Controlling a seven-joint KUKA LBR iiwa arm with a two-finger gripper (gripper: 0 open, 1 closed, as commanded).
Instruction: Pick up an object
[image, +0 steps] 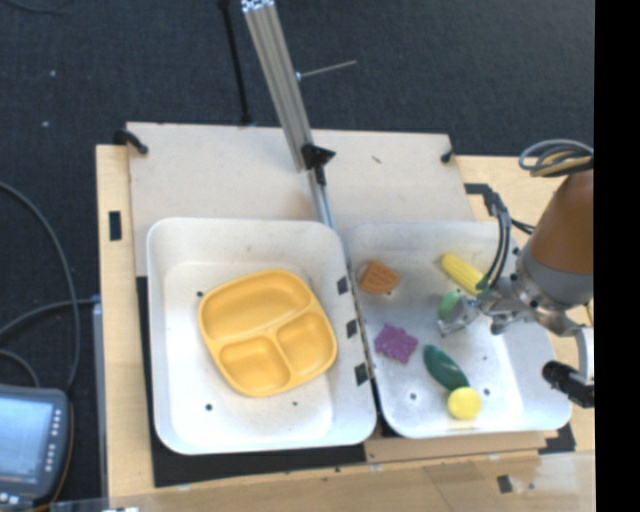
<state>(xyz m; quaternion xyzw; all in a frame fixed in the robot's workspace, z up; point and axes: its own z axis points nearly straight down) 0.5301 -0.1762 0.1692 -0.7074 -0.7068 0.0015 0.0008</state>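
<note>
The right bin (520, 392) holds several small objects: an orange-brown block (378, 278), a yellow cylinder (461, 271), a purple piece (396, 343), a dark green oblong piece (444, 366), a yellow ball (464, 403) and a small light green piece (451, 300). My gripper (458, 314) reaches in from the right, low over the bin, just beside the light green piece and below the yellow cylinder. Nothing shows between its fingers.
The left bin (180, 260) holds a yellow divided tray (266, 330). A metal camera pole (285, 90) rises behind the bins. The arm's orange band (566, 225) hangs over the right bin's right side. Cables (553, 155) lie at the bench's back right.
</note>
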